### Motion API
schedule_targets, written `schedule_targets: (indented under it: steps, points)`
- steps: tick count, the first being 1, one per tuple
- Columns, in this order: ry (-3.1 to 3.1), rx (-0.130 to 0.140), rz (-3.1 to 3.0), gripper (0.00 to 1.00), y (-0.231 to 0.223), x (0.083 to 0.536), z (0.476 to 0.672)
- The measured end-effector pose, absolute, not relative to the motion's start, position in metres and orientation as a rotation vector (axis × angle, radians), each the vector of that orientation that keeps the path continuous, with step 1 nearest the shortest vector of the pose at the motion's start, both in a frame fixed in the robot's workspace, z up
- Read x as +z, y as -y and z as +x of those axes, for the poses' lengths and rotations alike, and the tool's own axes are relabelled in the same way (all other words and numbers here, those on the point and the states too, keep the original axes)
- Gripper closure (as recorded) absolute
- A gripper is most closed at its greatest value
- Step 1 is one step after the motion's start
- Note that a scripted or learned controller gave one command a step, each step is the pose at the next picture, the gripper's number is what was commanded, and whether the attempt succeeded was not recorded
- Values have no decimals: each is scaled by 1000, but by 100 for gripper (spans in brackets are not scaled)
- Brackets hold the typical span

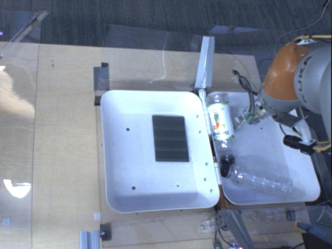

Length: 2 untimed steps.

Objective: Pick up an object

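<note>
A clear plastic bottle (259, 179) with a dark cap lies on its side near the front edge of the right bin (306, 188), nearest the camera. The end effector (251, 116) hangs over the back part of this bin, at the end of the grey arm (311, 87) with its orange band (280, 74); whether it is open or closed cannot be told, and nothing is seen in its grasp. Just to its left, a white can (220, 117) with a green and orange label lies against the bin's left wall, apart from the end effector. The left bin (119, 139) holds a flat dark rectangular object (170, 138) at its centre. Both bins rest on the wooden tabletop (57, 149).
</note>
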State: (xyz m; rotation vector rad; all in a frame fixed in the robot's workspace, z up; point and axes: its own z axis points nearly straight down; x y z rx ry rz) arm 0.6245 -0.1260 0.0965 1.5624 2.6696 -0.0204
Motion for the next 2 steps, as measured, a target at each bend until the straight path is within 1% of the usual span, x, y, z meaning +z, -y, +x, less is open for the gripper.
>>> schedule_targets:
  steps: [1,2]
  points:
    - [-2651,3,1674,0,169,89,625]
    - [-2636,-2,1688,0,140,89,645]
